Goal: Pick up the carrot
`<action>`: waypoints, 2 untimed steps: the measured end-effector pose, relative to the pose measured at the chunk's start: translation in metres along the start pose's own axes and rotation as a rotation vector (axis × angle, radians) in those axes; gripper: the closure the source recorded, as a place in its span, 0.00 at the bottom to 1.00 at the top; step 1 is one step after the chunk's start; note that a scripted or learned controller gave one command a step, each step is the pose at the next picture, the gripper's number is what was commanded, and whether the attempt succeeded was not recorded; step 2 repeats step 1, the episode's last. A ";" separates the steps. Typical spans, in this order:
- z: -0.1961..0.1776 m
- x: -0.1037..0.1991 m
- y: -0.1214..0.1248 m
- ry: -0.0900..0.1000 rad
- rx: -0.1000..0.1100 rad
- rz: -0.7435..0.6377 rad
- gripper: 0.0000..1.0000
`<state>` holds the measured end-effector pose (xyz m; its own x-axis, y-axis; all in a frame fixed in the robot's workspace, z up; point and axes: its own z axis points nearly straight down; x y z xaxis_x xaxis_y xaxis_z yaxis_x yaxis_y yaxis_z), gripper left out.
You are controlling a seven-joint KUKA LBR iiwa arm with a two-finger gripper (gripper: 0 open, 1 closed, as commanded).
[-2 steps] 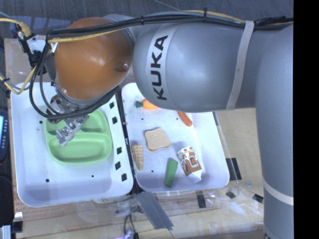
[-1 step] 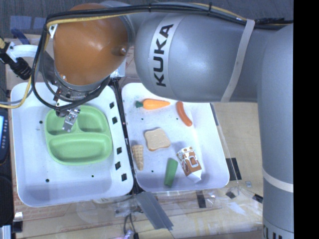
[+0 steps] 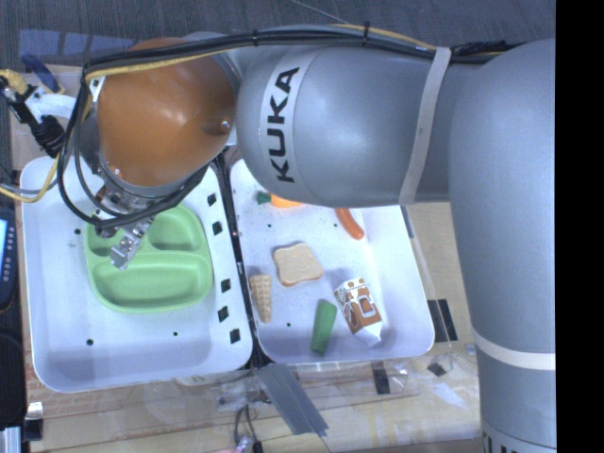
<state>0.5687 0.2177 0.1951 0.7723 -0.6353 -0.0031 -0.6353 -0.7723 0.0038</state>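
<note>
Left bin (image 3: 57, 347): green tray (image 3: 156, 276); right bin (image 3: 406, 281): carrot (image 3: 286, 201), toast (image 3: 298, 264).

You see glossy grey arm (image 3: 377, 121) casing, a smooth matt green plastic tray (image 3: 156, 276), white plastic bins (image 3: 57, 347), bare wood bench (image 3: 444, 253).

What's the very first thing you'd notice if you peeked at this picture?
The huge grey arm with KUKA on it, stretching from the right across the top of both bins, with its big orange band over the left bin. Under the band sits a bright green divided tray in that left bin. In the right bin lies a slice of toast.
</note>
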 end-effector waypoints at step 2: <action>-0.010 -0.001 -0.001 -0.002 0.000 -0.002 1.00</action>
